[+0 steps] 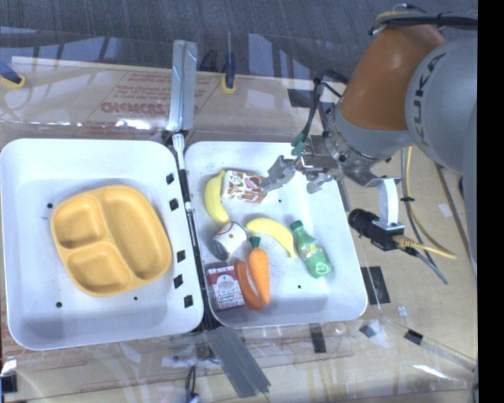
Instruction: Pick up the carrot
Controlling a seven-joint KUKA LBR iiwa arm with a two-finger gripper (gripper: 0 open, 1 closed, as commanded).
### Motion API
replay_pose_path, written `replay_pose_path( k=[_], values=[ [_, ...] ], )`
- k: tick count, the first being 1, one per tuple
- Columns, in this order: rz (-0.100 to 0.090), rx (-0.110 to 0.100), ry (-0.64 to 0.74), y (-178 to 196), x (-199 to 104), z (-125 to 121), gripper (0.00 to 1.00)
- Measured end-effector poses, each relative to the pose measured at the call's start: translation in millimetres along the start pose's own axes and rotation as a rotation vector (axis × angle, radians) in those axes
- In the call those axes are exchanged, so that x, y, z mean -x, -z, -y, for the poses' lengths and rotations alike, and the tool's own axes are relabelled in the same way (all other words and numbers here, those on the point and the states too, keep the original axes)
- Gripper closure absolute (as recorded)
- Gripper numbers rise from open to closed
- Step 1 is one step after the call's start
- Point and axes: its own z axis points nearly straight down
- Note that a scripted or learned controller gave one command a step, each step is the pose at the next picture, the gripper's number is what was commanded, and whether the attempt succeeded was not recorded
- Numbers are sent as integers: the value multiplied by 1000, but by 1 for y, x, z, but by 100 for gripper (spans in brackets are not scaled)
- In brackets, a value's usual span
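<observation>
The carrot (pixel 259 277), orange with a green top, lies lengthwise in the front part of the right bin (pixel 336 296), between a red-brown sausage (pixel 246 290) and bare bin floor. My gripper (pixel 299 175) hovers over the back of that bin, well behind the carrot and a little to its right. Its two grey fingers (pixel 278 173) stand apart, open, with nothing between them. The arm's orange band (pixel 386 78) rises behind it.
Around the carrot lie two bananas (pixel 271 234) (pixel 214 198), a green bottle (pixel 311 249), a snack carton (pixel 242 186), a small white package (pixel 229 240) and a red box (pixel 224 289). The left bin (pixel 21 183) holds a yellow divided plate (pixel 109 240).
</observation>
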Motion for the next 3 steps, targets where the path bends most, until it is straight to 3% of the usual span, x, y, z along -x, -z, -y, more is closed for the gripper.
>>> replay_pose_path(
  k=[1,2,3],
  values=[
    [0,-1,80,-122,12,61,0],
    [-1,-1,145,-153,0,85,0],
    [-1,0,144,-153,0,85,0]
  ],
)
